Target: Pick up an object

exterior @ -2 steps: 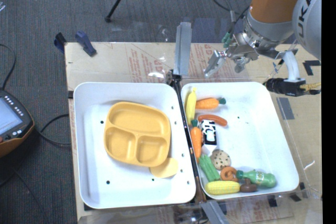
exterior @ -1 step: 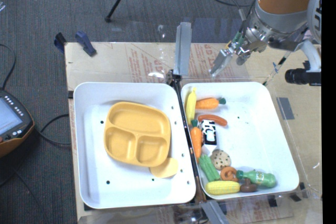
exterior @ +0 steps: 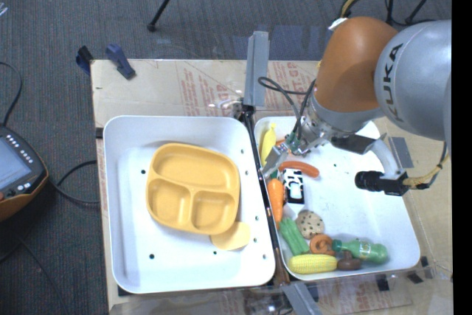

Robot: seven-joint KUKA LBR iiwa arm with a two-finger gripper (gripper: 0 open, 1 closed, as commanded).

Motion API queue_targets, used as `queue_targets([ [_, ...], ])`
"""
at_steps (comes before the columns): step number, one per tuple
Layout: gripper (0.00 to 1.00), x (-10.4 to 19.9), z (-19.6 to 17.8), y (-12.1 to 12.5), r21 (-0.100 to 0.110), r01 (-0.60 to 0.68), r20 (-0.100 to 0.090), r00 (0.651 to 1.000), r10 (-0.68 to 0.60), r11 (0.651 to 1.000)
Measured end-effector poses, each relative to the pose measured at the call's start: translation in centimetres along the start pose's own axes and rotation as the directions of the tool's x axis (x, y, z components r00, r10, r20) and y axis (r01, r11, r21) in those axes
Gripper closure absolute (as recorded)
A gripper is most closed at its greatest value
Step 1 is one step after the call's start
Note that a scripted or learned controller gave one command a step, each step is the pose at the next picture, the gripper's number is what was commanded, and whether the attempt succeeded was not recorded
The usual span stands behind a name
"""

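Nearest the camera, along the front edge of the right bin (exterior: 402, 229), lie a corn cob (exterior: 313, 262), a green bottle (exterior: 363, 251), a green vegetable (exterior: 293, 235) and a cookie (exterior: 310, 222). Just behind them an orange carrot (exterior: 275, 195) rests against the bin's left wall, beside a black-and-white block (exterior: 293, 185) and a red chili (exterior: 301, 169). My gripper (exterior: 284, 150) hangs low over this cluster, near a yellow banana (exterior: 268, 136); whether it is open or closed I cannot tell. I judge I am descending to grasp; next I need a clean closure on one item. The left bin (exterior: 122, 158) holds a yellow divided plate (exterior: 194, 187).
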State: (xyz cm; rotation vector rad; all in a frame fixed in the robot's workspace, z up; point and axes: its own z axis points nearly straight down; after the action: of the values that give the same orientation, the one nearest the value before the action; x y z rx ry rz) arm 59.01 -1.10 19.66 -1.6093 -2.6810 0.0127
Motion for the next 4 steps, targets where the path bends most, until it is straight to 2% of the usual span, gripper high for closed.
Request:
queue_targets([
  [1, 0.00, -1.8, 1.2, -5.5, -0.009, -0.080, 0.005, 0.997, 0.080, 0.997],
  [2, 0.00, -3.4, 7.7, -11.6, -0.004, -0.111, 0.001, 0.994, 0.111, 0.994],
  [3, 0.00, -2.0, 10.8, -13.5, -0.020, -0.254, 0.002, 0.967, 0.254, 0.967],
  [4, 1.00, -2.1, 9.6, -13.4, -0.023, -0.260, 0.001, 0.966, 0.260, 0.965],
])
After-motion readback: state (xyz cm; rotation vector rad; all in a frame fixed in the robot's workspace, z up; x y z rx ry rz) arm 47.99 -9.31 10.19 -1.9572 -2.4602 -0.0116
